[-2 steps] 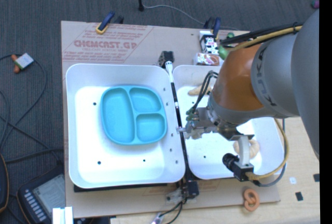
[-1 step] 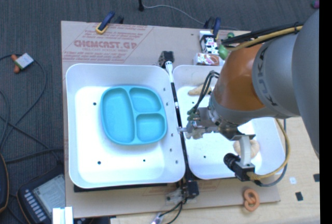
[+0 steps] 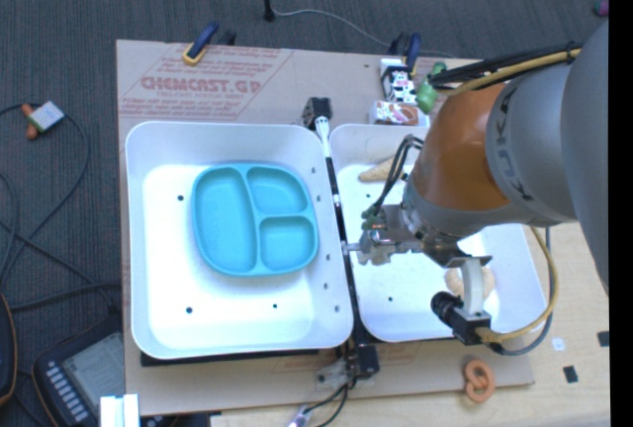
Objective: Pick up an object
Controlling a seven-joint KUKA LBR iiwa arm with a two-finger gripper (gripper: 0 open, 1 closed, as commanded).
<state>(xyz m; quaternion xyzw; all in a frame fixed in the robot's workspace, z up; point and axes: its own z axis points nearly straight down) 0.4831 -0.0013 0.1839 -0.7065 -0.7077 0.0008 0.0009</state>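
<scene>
Arm point(image 3: 514, 148) cut off at the right and top edges, and its bulk hides much of the right bin point(image 3: 381, 306)'s floor. Gripper point(image 3: 374, 245) mostly under the wrist; finger state unreadable. Tan object point(image 3: 379, 172) at the bin's back partly covered by the arm, type unclear. Pale object point(image 3: 473, 279) near the front right half hidden behind the black fitting, can't identify. Small box point(image 3: 396, 109) behind the bin too small to read, partly blocked. Keyboard-like device point(image 3: 69, 378) clipped by the bottom left corner. Orange ring point(image 3: 479, 380) on the table edge, too small to name.
</scene>
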